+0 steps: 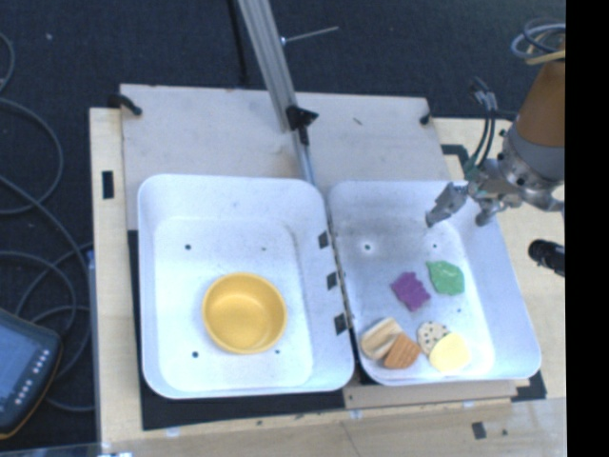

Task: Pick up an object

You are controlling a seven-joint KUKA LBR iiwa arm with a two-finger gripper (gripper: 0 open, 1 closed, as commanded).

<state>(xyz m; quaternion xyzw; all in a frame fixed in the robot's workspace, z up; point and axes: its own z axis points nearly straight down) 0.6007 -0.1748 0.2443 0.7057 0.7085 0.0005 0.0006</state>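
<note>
Broadly, the bench [238,131] carries two shallow white bins side by side, with a slanted metal rail [271,50] rising from behind their shared edge. The left bin [166,217] holds a single yellow bowl [245,312], sitting upright near the middle of its floor.

The right bin [381,217] holds the smaller things, all gathered in its near half: a purple block [411,290] and a green lump [445,277] just beside each other, and closer to the near rim a tan wedge [380,334] touching an orange-brown piece [403,352], then a spotted biscuit-like piece [432,333] against a pale yellow lump [451,352].

The arm [542,122] reaches in from the right, and its end effector [464,203] hangs over the far right part of the right bin with its two fingers spread apart and nothing between them. One finger [442,205] points down toward the bin floor.

No object has been chosen by contact yet; the pick is not begun. The relation that matters is this: the green lump and the purple block lie nearest, toward the near rim from the end effector and a little to the left for the purple one. The green lump looks roundish, with no clear long axis, so the finger angle probably matters little there. The cluster at the near rim is farther and crowded, likely harder to grip cleanly.
</note>
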